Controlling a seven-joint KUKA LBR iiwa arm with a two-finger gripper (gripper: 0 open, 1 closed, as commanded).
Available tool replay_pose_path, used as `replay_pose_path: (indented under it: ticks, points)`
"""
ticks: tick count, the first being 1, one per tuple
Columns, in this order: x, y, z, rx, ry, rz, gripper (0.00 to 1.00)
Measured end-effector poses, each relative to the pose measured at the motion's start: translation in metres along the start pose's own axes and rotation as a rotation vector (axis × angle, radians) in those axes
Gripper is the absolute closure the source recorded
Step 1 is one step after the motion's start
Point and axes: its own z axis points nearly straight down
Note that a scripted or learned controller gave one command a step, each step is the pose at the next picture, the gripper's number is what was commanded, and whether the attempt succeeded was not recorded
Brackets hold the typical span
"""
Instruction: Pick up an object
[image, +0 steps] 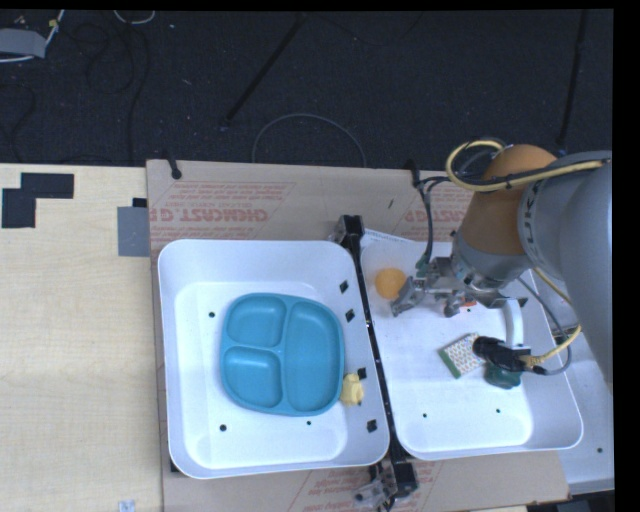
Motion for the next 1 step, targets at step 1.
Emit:
replay_pose_path:
  ticks: [1]
  points:
    - [-0.0013,0.0008,-0.0135,-0.003,-0.001,0.003,1.00]
